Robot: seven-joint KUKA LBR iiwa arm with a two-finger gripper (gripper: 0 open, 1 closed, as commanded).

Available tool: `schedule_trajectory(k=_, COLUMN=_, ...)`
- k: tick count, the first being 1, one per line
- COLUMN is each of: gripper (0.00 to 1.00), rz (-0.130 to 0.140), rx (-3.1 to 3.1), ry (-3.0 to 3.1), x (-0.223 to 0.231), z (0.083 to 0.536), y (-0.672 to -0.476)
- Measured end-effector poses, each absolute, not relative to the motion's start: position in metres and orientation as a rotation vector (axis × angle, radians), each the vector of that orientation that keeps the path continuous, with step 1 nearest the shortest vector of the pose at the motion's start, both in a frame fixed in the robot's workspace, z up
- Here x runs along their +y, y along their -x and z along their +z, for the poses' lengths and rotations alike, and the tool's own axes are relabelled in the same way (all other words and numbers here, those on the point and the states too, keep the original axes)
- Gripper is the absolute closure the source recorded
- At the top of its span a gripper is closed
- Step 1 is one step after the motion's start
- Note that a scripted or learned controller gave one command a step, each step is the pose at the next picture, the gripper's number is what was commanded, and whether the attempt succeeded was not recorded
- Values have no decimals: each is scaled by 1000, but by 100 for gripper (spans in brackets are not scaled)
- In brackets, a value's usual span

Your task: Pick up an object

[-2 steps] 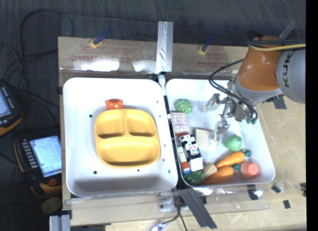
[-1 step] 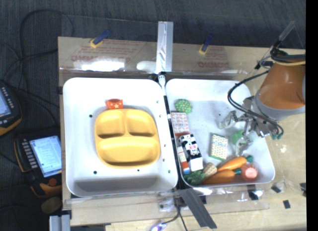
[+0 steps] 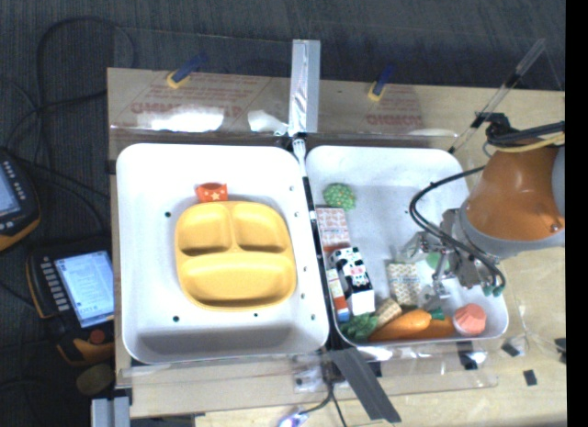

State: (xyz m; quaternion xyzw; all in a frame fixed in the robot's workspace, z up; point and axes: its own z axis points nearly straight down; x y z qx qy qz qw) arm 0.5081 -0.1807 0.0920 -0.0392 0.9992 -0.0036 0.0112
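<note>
In the frame's lower right, the pincer [image 3: 432, 274], grip state unreadable, hangs over crowded toys and risks nudging the carrot [image 3: 404, 324] aside.

right bin [image 3: 386, 163] upper floor open, carrot [image 3: 404, 324] crowding front

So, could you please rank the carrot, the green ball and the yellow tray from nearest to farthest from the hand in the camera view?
From the hand in the right bin:
1. Carrot, just below it along that bin's near edge.
2. Green ball, up at the right bin's far left.
3. Yellow tray, across the divider in the left bin.
</note>
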Motion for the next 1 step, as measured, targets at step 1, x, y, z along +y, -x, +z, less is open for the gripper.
schedule_trajectory(k=1, gripper=0, rz=-9, rx=3124, ry=-168, x=-151, z=90, y=-523)
